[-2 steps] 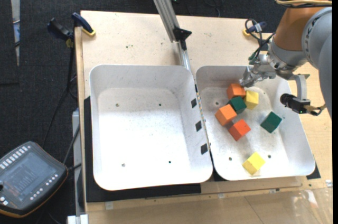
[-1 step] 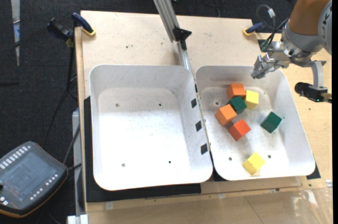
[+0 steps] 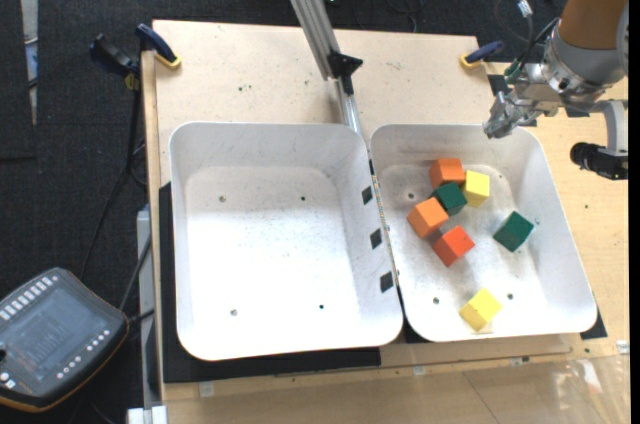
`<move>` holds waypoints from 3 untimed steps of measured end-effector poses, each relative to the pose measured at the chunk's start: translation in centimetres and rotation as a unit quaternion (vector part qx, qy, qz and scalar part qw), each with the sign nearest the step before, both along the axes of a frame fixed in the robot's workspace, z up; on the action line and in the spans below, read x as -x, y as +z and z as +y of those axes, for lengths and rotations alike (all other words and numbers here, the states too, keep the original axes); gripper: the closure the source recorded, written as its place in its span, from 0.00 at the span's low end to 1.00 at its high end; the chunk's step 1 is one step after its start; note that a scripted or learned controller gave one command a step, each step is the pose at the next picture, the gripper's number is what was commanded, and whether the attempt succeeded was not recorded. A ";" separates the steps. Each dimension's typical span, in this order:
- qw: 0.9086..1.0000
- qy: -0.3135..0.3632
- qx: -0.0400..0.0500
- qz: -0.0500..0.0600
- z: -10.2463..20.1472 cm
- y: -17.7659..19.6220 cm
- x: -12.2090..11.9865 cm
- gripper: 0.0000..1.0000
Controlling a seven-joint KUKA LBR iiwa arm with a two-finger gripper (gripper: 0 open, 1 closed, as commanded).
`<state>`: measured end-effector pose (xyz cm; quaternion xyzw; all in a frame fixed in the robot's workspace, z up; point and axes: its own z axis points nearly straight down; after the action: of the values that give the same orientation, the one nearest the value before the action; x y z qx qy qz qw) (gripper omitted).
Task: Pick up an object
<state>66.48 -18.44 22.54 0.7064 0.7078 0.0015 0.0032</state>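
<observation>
- Tabletop (image 3: 260, 62) carries two white bins; the right bin (image 3: 560, 242) holds seven blocks, all untouched.
- Gripper (image 3: 497, 125) hangs over that bin's far rim, carrying nothing; whether its jaws are apart, I cannot tell.
- Nearest orange block (image 3: 447, 171): descent and grasp remain.

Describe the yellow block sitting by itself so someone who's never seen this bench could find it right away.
Look in the right bin, the one with the blocks. Near its front edge lies a yellow block, below the cluster. The other yellow block sits against that cluster; this one touches nothing.
</observation>
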 end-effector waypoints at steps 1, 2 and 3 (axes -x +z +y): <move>1.000 0.002 -0.002 0.004 4.5 -0.8 1.7 1.00; 1.000 0.002 -0.002 0.004 9.3 -1.5 3.7 1.00; 1.000 0.003 -0.003 0.004 15.2 -1.7 5.4 1.00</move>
<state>61.09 -3.24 20.85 0.7041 0.7101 0.0003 -0.0017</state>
